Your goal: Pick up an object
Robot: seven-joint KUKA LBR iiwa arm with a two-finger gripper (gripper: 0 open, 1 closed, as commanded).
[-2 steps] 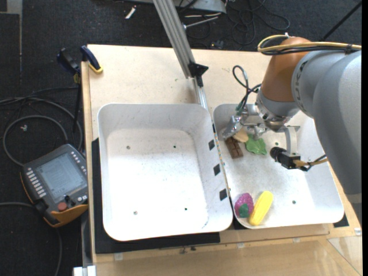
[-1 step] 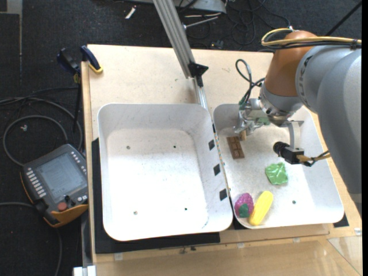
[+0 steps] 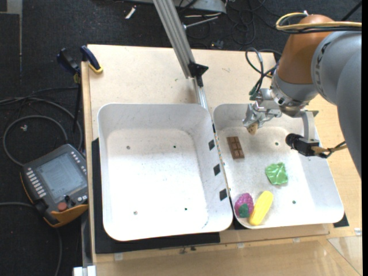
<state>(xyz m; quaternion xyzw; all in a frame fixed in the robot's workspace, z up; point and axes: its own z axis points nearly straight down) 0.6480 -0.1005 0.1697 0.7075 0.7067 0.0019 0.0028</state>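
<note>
The gripper [image 3: 253, 121] is hovering at the upper middle of the right bin [image 3: 322, 180]; whether its claw is spread or pressed together I cannot tell. The brown block [image 3: 235, 147] is lying just below and left of it, nearest at hand. The green piece [image 3: 277, 173], yellow piece [image 3: 260, 207] and pink piece [image 3: 244, 202] are sitting lower in the frame. Judging from this, the arm is best descending squarely over the block, straddling its narrow sides.

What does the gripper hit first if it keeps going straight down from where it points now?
Probably bare floor of the right bin, near its back wall. The gripper sits up and right of the brown block, apparently off its line; depth is unclear.
</note>
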